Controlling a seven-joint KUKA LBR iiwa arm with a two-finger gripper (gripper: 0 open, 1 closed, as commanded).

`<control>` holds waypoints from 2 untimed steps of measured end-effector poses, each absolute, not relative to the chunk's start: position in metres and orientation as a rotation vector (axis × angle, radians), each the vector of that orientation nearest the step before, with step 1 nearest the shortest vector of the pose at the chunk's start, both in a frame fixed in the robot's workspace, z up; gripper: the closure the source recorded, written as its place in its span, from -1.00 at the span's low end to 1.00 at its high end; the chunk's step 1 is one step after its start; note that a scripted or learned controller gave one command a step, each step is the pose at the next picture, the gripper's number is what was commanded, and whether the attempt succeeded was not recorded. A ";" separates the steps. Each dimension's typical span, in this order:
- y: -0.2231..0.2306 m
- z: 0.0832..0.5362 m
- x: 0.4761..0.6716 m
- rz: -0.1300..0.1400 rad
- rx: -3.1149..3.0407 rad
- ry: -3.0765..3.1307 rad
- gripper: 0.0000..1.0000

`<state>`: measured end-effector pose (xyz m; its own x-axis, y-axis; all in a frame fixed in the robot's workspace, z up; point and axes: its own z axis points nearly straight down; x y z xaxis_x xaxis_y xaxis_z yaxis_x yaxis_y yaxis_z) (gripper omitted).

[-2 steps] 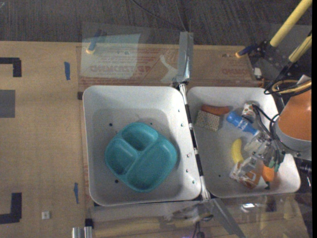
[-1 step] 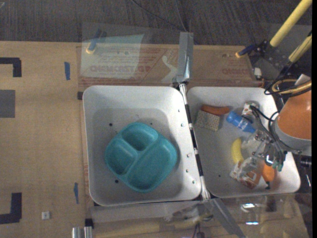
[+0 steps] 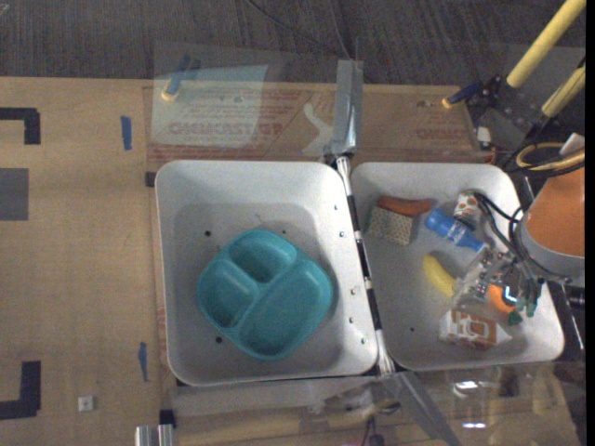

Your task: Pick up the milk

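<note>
In the camera view, two shallow white bins are seen side by side on the table (image 3: 74, 249). The left bin (image 3: 177, 189) holds a teal divided plate (image 3: 265, 293), set slightly askew. In the right bin (image 3: 400, 337), the milk (image 3: 472, 327), a small white-and-brown carton, is found lying on its side near the front right corner. Behind it, a yellow banana (image 3: 439, 274) is seen near the middle, a blue bottle (image 3: 453, 229) farther back, a brown-topped sponge-like block (image 3: 394, 219) toward the back left, and a second small carton (image 3: 468, 205) by the back wall. The gripper (image 3: 495, 284) is placed low over the bin, just behind the milk and beside the banana; whether its fingers are open or closed cannot be told, as they are blurred among cables
</note>
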<state>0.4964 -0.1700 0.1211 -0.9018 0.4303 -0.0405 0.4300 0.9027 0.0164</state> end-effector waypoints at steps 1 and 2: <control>-0.184 0.128 0.524 0.000 0.722 3.050 1.00; -0.108 0.107 0.571 -0.004 0.515 3.052 1.00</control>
<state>0.5708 -0.1085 0.1068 -0.9435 0.3280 -0.0463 0.3281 0.9446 0.0050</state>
